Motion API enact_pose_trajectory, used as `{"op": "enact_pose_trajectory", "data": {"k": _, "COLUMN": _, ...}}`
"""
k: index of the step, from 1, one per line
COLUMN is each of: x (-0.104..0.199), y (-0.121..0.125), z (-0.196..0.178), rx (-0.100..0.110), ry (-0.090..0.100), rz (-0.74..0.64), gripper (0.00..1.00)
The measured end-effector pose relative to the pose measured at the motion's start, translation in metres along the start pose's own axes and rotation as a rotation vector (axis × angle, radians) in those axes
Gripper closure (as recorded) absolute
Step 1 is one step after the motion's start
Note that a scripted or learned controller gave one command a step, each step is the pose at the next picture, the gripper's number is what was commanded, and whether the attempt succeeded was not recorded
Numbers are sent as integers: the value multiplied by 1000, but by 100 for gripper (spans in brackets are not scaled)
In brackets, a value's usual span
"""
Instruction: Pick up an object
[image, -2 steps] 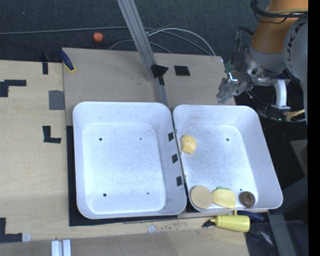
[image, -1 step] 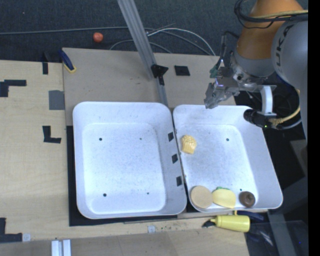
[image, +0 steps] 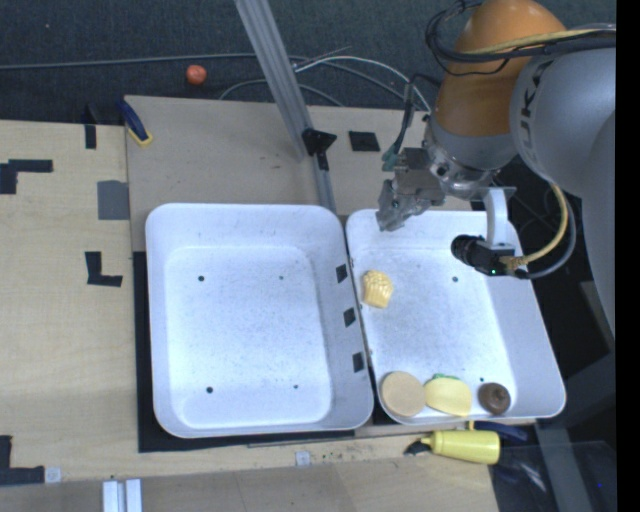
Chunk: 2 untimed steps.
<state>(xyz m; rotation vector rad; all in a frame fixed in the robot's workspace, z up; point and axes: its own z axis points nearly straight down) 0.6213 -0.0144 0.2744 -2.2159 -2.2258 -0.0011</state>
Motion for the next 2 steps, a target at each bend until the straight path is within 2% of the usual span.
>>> {"op": "enact_pose_trajectory", "data": {"k": 1, "x": 50, "y": -10, "z": 19, "rx": 2, "ry": 0, "rz": 0, "gripper": 100}}
{"op": "enact_pose_trajectory", "data": {"k": 2, "x": 96, "y": -31, "z": 19, "rx": 1, "ry": 0, "rz": 0, "gripper": 100}}
